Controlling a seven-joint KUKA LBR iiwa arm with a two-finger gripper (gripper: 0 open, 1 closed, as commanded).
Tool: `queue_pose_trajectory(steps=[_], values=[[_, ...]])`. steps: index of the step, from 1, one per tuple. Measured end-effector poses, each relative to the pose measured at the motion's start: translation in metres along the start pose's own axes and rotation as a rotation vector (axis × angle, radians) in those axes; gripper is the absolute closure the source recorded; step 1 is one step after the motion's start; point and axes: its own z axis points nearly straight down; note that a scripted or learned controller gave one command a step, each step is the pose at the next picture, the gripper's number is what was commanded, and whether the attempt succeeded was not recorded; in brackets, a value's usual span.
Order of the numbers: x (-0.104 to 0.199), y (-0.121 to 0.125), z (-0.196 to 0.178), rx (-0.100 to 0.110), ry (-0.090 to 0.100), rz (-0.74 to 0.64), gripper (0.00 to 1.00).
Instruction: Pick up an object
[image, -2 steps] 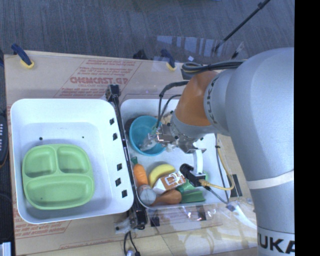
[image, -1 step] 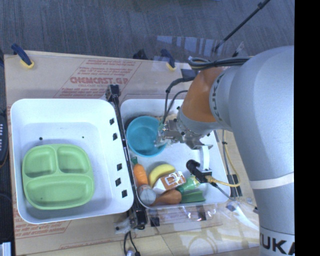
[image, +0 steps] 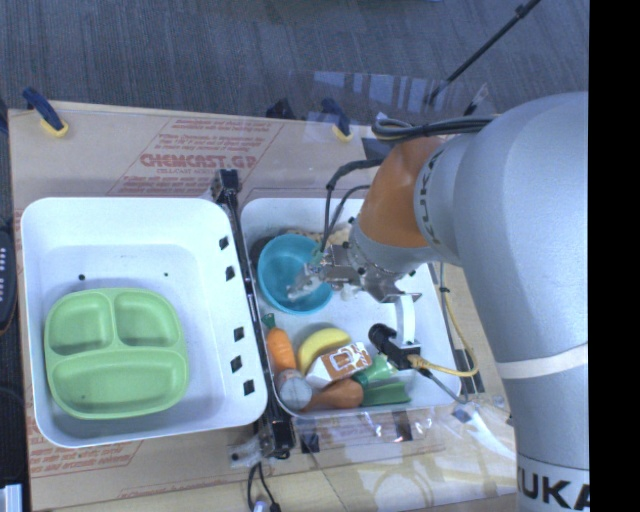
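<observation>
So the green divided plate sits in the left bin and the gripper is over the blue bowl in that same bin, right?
Not quite. The camera view shows the green divided plate in the left bin, but the gripper is over the blue bowl in the right bin.

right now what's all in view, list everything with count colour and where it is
bins: 2, white, side by side on the bench
divided plate: 1, light green, in the left bin toward its near left corner
bowl: 1, blue, far left part of the right bin
carrot: 1, orange, right bin by its left wall, below the bowl
banana: 1, yellow, middle of the right bin
green item: 1, green, near edge of the right bin; kind unclear
clamps: 2, blue and yellow, far edge of the board
arm: 1, grey with orange band, reaching from the right
gripper: 1, metal, over the bowl
</observation>
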Motion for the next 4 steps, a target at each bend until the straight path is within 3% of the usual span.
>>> queue_pose_trajectory(steps=[1,2,3,4], values=[[-0.005,0.002,-0.012,-0.003,-0.008,-0.003,1.00],[-0.005,0.001,-0.012,-0.003,-0.009,-0.004,0.00],[0.004,0.032,0.003,-0.016,-0.014,0.172,0.00],[0.004,0.038,0.004,-0.002,0.012,0.438,0.00]])
